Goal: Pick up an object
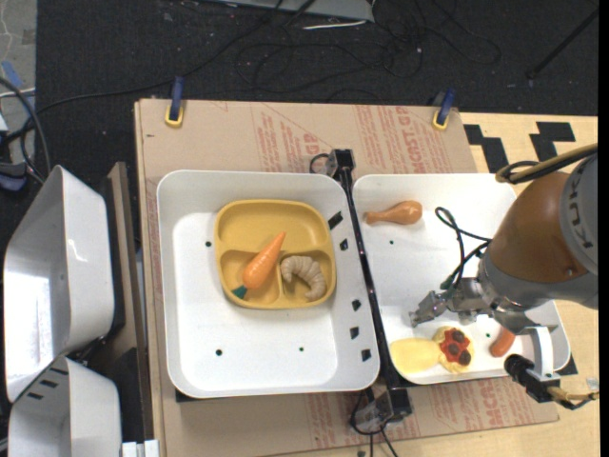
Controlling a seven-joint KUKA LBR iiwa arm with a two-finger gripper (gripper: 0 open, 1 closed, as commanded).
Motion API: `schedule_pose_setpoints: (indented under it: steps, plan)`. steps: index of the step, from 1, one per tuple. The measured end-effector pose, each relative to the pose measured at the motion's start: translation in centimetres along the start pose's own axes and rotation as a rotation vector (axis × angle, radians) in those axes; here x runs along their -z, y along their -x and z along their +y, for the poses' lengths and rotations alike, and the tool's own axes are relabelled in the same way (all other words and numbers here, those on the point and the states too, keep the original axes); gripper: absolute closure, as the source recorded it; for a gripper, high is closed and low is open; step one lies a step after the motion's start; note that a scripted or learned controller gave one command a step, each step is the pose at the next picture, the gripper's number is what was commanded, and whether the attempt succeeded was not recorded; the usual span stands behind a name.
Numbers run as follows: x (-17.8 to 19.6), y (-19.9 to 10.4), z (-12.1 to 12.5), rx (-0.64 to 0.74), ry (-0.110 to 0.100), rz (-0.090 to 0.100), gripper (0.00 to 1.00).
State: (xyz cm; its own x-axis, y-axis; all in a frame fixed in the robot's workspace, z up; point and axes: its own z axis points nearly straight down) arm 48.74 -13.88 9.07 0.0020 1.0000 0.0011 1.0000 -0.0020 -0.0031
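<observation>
Yellow pizza slice [438, 350] lies flat at right bin's [419, 255] front edge, gripper [445, 303] just above it, finger state unclear. Risk: thin slice slips, or fingers jam the bin wall. Sausage [501, 342] sits close by.

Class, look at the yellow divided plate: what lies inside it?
Inside the yellow plate lie a carrot and a pale shrimp. The plate floor beneath them is covered.
</observation>
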Motion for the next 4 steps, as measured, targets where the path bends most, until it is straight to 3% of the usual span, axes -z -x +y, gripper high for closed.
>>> schedule_pose_setpoints:
  steps: [1,3,4]
  plan:
    - [1.1,0.0,0.0,-0.002,0.001,0.0,1.0]
    - [11.9,0.0,-0.7,0.005,0.009,-0.003,1.0]
    - [12.2,-4.0,1.2,0.009,0.005,-0.001,1.0]
